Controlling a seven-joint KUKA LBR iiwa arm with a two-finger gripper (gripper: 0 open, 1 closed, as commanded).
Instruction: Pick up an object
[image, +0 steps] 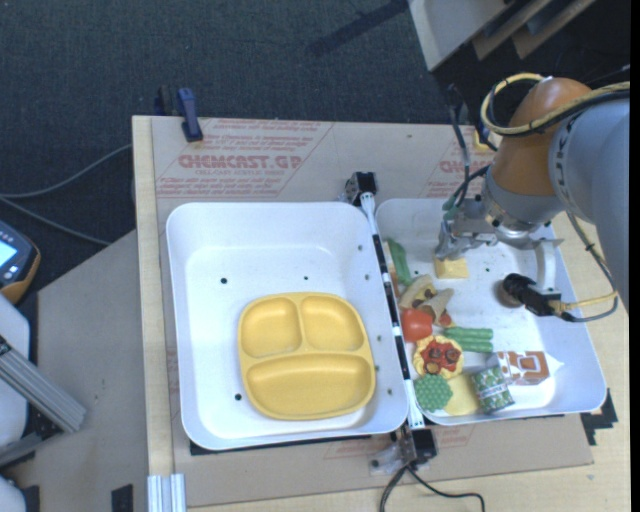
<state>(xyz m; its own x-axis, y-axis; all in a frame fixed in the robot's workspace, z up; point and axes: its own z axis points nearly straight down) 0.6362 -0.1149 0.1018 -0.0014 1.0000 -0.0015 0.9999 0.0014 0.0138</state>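
Small, flat pale-yellow block (452, 267)

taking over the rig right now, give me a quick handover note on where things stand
Hand: low over the far part of the right bin, just above a small yellow block; I can't see anything held.
Things: toy food lies along the right bin's left and near sides, including a red tomato, green pods and a green can. The left bin holds a yellow divided plate.
Done: nothing lifted yet.
Left: grasp one object, likely the yellow block, and raise it.
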